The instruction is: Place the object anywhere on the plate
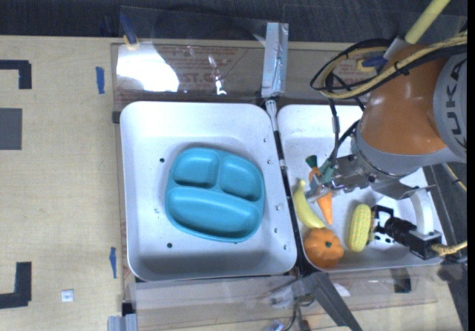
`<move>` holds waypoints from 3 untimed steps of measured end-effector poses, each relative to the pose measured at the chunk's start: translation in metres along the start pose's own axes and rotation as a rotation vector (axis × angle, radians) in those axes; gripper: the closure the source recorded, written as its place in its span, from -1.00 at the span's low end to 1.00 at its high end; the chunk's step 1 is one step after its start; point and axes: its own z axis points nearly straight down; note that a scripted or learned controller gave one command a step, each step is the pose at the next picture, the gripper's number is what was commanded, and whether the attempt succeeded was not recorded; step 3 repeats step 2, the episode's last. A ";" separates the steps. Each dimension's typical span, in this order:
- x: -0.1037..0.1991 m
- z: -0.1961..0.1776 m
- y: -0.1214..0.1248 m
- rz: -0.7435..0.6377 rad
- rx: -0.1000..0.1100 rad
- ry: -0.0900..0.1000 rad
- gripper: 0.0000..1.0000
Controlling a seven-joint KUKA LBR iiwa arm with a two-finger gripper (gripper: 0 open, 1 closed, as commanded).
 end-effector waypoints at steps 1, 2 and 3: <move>0.045 0.051 0.058 -0.036 0.004 0.000 1.00; 0.044 0.048 0.059 -0.034 -0.001 -0.001 -1.00; 0.044 0.048 0.059 -0.034 -0.001 -0.001 -1.00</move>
